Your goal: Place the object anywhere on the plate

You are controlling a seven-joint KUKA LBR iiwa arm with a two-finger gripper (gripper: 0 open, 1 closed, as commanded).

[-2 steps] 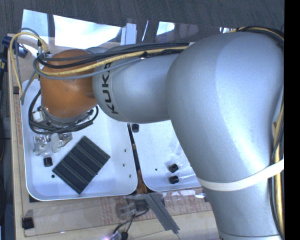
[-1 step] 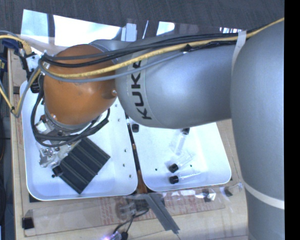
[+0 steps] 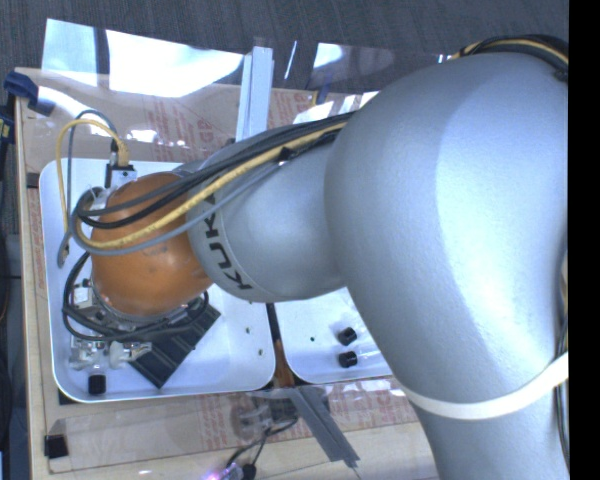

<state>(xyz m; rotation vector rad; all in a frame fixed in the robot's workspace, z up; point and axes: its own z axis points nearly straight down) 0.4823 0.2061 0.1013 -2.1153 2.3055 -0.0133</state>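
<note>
My arm reaches across both bins, and its orange wrist band [image 3: 145, 248] hangs over the left bin [image 3: 50, 268]. The gripper [image 3: 102, 351] points down near that bin's front left corner, mostly hidden under the wrist and cables. A small black object [image 3: 97, 384] lies on the bin floor just in front of the gripper, apart from it. A dark, flat, ridged slab [image 3: 176, 348], possibly the plate, lies tilted just right of the gripper, partly under the wrist.
Two small black pieces [image 3: 347, 335] [image 3: 348, 359] lie in the right bin [image 3: 315, 363] near its front left. The arm's grey body covers most of that bin. Yellow and black cables [image 3: 80, 168] loop over the left bin's back.
</note>
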